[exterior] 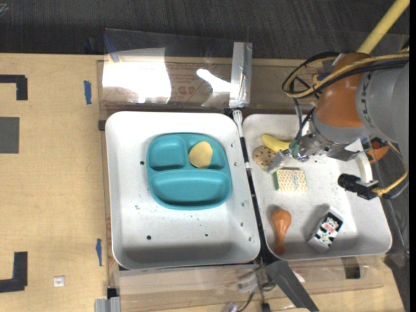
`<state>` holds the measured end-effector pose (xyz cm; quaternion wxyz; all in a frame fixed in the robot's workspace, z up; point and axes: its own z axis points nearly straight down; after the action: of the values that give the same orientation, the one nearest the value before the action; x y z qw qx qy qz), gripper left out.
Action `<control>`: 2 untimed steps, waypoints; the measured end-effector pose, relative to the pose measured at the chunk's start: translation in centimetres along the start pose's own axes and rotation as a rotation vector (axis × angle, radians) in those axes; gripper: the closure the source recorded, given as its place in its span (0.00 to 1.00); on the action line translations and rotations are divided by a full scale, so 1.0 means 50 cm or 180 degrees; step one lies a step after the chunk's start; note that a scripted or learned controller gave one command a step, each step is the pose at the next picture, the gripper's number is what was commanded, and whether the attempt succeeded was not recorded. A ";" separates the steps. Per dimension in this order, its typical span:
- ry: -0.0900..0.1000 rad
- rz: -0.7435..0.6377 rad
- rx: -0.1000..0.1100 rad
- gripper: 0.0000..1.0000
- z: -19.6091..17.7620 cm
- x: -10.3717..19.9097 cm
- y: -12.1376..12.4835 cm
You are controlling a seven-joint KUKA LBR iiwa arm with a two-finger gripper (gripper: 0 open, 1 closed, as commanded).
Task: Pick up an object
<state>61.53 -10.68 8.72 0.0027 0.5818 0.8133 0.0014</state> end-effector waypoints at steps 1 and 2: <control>0.0024 -0.0194 0.0049 0.00 0.001 -0.027 0.076; -0.0003 -0.0479 0.0003 0.00 -0.002 0.027 -0.143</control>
<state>54.34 -11.73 8.79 0.0029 0.5190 0.8548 0.0005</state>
